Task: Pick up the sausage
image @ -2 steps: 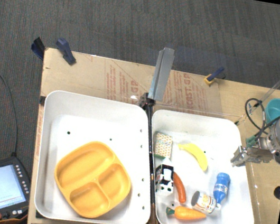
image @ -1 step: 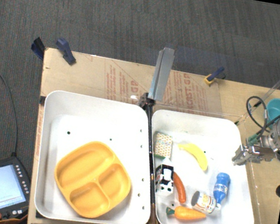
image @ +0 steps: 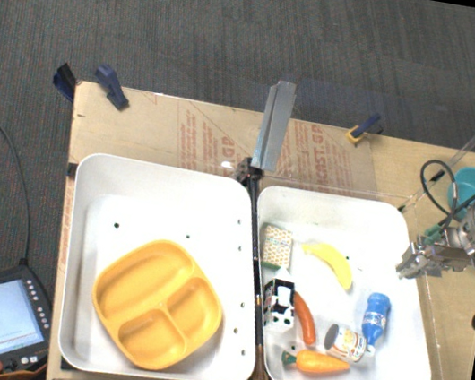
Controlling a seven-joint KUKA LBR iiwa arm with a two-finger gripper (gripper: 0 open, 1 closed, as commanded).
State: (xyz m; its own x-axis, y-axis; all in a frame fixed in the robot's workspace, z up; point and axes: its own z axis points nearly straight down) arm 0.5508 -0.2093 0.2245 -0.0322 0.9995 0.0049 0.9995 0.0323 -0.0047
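The sausage (image: 305, 319) is a short red-orange link lying at a slant in the right bin (image: 342, 214), between a black-and-white cow toy (image: 279, 303) and a small can (image: 345, 342). My gripper (image: 421, 260) hangs over the right bin's right rim, well to the right of the sausage and higher in the view, with nothing seen between its fingers.
In the right bin also lie a banana (image: 331, 262), a blue bottle (image: 375, 318), a carrot (image: 320, 364) and a small patterned box (image: 276, 244). The left bin (image: 102, 183) holds a yellow divided plate (image: 157, 303). A grey post (image: 274, 127) stands behind the bins.
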